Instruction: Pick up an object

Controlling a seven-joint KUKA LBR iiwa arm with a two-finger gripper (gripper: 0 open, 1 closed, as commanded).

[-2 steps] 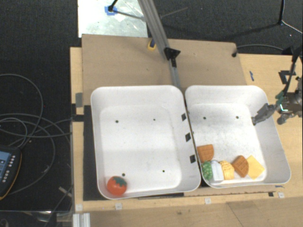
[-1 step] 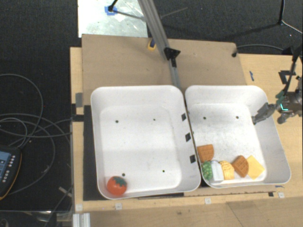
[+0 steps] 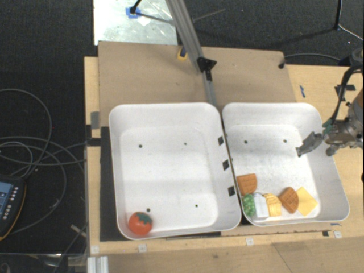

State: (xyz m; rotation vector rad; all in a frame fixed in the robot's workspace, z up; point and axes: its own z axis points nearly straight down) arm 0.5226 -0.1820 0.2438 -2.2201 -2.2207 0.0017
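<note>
Pincer (image 3: 309, 145) sits over the right edge of the right bin (image 3: 267, 114), entering from the right of the camera view. You can make out one grey finger slanting down-left toward the bin floor, with nothing visible between the fingers; whether they are spread or pressed together cannot be told from this angle. The wrist body behind it is partly cut off at the frame edge.

Right bin contents, all clustered along the near wall and well apart from the pincer: an orange-brown block (image 3: 247, 183) nearest the divider, a green piece (image 3: 248, 205) just below it, a white item (image 3: 260, 206) touching the green one, a yellow ribbed piece (image 3: 273, 204) beside that, a brown waffle-like piece (image 3: 289, 199), and a pale yellow wedge (image 3: 307, 201) furthest right. The brown piece and the yellow wedge touch or overlap; you cannot tell which.

Left bin (image 3: 165, 114) holds a red tomato-like ball (image 3: 140, 223) in its near-left corner, green stem patch on top.

Both bins rest side by side on the tan surface (image 3: 239, 73). A grey pole (image 3: 187, 30) slants in from the top toward the bins' shared edge.
</note>
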